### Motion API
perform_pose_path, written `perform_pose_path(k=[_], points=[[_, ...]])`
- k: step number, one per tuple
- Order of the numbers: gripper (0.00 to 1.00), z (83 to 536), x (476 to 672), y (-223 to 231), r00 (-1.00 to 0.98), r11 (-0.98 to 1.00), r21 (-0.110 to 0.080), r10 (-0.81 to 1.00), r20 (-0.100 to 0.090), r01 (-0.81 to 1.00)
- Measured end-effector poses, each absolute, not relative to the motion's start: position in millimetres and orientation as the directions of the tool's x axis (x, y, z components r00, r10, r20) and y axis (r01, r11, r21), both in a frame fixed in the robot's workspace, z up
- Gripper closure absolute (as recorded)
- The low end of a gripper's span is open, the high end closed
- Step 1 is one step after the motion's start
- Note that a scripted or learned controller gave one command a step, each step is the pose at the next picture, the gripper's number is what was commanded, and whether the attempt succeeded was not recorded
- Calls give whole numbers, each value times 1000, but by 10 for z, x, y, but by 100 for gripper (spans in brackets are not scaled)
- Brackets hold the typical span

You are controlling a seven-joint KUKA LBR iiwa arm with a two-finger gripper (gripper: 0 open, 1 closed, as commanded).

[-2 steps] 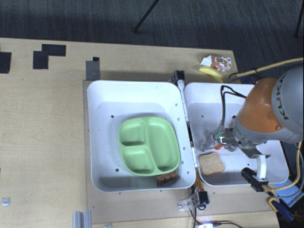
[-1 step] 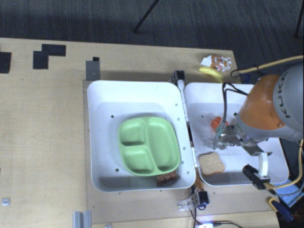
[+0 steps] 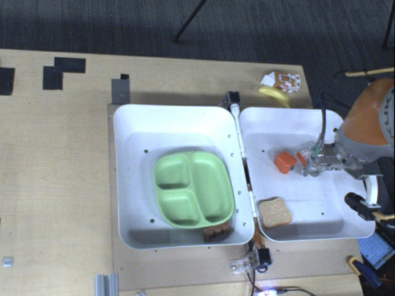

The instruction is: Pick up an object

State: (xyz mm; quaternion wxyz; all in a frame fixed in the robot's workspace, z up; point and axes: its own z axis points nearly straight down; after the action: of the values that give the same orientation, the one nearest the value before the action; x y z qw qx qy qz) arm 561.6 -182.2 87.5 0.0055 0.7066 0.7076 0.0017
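I see my gripper (image 3: 308, 164) low in the right bin (image 3: 321, 119), reaching in from the right side. The orange block (image 3: 284, 161) sits just to its left — very near the tips, maybe touching, but I cannot be sure. I cannot tell how the fingers stand, because that end of the arm is small and blurry from up here. I do not see the block between them, so I will not say it is held.

I think the arm is down low there because the block is the closest thing to grab. A piece of toast (image 3: 274, 212) lies nearer the front wall of the same bin, apart from the block.

In the left bin (image 3: 133, 165) a green tray (image 3: 193, 189) with three parts lies flat, and something brown (image 3: 216, 232) peeks out by its front edge — I cannot tell what it is.

On the tabletop (image 3: 55, 184) behind the right bin rest a yellow thing, like a banana (image 3: 274, 94), and a small packet (image 3: 285, 81). The packet has printing on it, but it is too small for me to read.
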Motion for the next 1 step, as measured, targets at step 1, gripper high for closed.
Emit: perform_pose_path(k=[1], points=[[0,860,5606,-1807,-2,2,6,1000,-2,1000]])
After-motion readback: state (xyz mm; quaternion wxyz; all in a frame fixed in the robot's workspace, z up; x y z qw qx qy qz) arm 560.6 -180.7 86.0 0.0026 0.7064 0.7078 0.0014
